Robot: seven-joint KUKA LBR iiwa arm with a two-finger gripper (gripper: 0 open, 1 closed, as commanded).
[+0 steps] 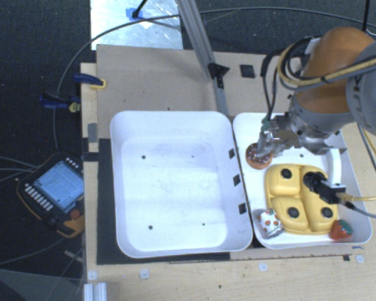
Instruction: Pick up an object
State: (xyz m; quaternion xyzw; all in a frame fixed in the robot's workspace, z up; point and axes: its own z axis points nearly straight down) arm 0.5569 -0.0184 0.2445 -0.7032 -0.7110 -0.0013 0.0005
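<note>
**Hand low in the right bin**

A small white patterned object (269,223) is seen at the lower edge of the right bin (361,196), beside a yellow tray (296,197). The hand (263,148) is positioned directly above a round brown object (259,158); its finger state cannot be told.

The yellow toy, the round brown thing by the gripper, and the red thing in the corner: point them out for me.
yellow toy (296,198), camera view, top face.
round brown thing (259,158), camera view, its middle.
red thing (341,230), camera view, its middle.
</note>
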